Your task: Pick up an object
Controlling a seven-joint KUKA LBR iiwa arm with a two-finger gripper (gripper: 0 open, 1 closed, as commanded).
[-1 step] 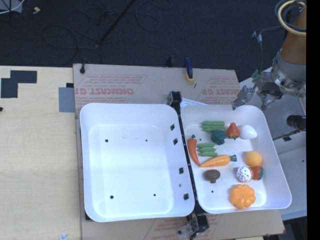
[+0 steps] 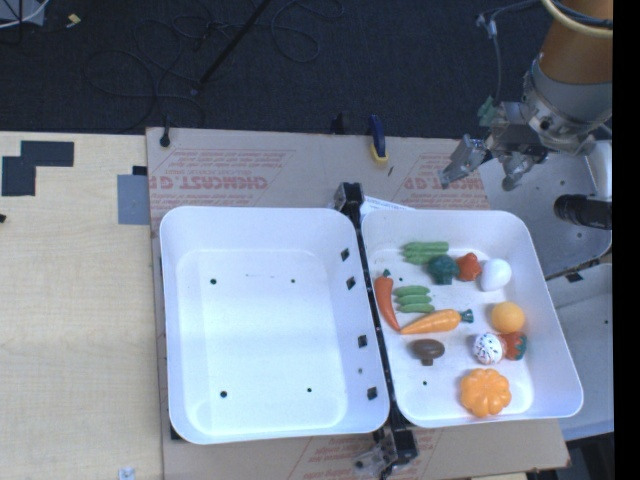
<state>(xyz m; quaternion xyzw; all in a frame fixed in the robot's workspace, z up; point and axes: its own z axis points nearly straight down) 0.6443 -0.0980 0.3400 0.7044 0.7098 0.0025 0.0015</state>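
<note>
The right bin (image 2: 545, 298) holds several toy foods: a green bean pod (image 2: 427, 250), a dark green broccoli (image 2: 441, 267), a red tomato (image 2: 468, 265), a white egg (image 2: 495, 273), an orange fruit (image 2: 507, 317), two carrots (image 2: 434, 321), a brown mushroom (image 2: 428, 350), a speckled white ball (image 2: 488, 347) and an orange pumpkin (image 2: 484, 392). My gripper (image 2: 490, 168) hangs above the cardboard behind the right bin, well clear of the food. Its fingers stand apart with nothing between them.
The left bin (image 2: 180, 318) sits beside the right one, joined by black clips along the middle. A blue-and-yellow clamp (image 2: 378, 138) stands at the board's back edge. Black cables lie on the dark floor behind.
</note>
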